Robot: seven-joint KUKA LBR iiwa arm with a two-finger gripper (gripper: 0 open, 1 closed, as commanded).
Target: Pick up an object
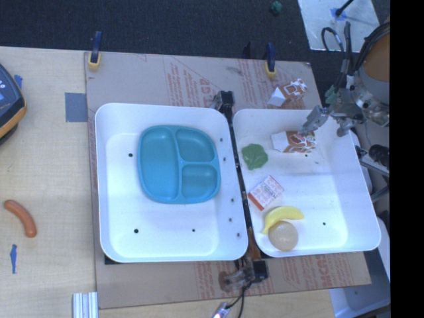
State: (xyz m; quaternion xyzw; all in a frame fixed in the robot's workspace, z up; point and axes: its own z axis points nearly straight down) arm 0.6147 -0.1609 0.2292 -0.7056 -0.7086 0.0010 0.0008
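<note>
My gripper (326,124) hangs over the right bin's (344,237) far right corner, open, with nothing between its fingers. One finger (313,122) slants down toward a white and brown carton (291,142) lying just to its left in the bin. Further left in that bin sits a green lump (254,156). A red and white packet (266,192) lies nearer the middle. A yellow banana (283,214) and a beige ball (283,236) rest together near the front edge.
The left bin (119,237) holds a blue divided plate (179,163). A second small carton (288,93) lies on the cardboard behind the right bin. An orange sausage (21,217) lies on the bench far left, near a dark device (8,101).
</note>
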